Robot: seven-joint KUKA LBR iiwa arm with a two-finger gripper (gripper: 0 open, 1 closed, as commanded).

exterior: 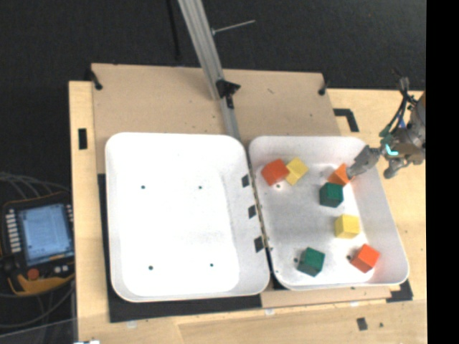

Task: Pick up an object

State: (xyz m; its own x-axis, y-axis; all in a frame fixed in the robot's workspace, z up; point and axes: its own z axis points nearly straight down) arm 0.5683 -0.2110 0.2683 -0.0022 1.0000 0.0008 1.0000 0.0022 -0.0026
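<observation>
Where the arm enters from the right edge of the camera view, its gripper (378, 162) hangs over the upper right corner of the right bin (305, 147), one grey finger (361, 162) slanting down toward an orange block (340, 175) and touching or just beside it. A second finger shows further right, beyond the bin rim, so the fingers stand spread apart with nothing seen between them. Just below the orange block sits a dark green cube (331, 195). Near the bin's upper left lie an orange-red cube (274, 171) and a yellow cube (296, 170), touching each other. Lower on the right side rests a second yellow cube (347, 225). Along the bottom edge lie a second green cube (311, 261) and another orange cube (364, 257), well apart. To the left, the left bin (179, 213) lies side by side with the right bin, both resting on the bench (287, 88). A metal pole (204, 41) slants across the top of the view, and a handheld screen unit (39, 239) sits at the far left.
</observation>
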